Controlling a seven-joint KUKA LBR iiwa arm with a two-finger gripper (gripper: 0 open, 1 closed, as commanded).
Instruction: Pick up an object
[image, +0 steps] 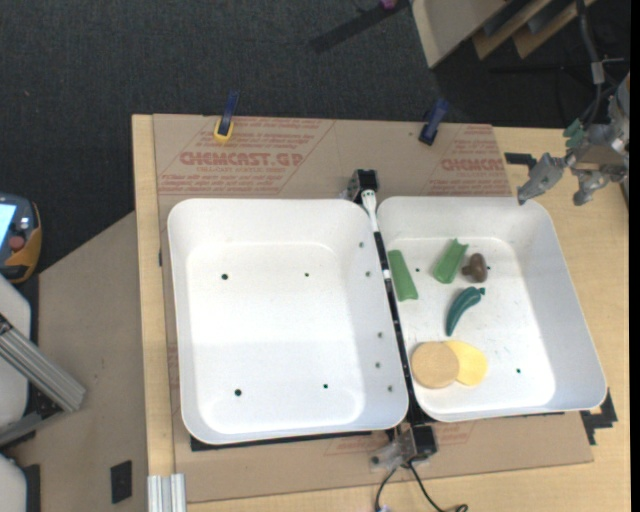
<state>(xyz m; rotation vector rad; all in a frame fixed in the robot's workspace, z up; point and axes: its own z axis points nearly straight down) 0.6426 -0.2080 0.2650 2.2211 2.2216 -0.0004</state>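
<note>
We see two smooth white bins on a cardboard-topped table (300, 150) printed "CHEMCAST GP". Right bin (560, 290) holds a flat tan disc (434, 366) touching a yellow disc (472, 362), a teal pepper shape (462, 306), two green blocks, a brown lump. Left bin (270, 320) w/ open room. Pincer (558, 180) hovers past the right bin's far corner, prongs spread, holding nothing.

yellow clamp (224, 127) | blue clamp (433, 122) | cardboard sheet (300, 150) under bins

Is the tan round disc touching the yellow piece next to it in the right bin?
Touching. The camera view shows the tan disc overlapping the yellow piece, with no white bin floor between them.
</note>
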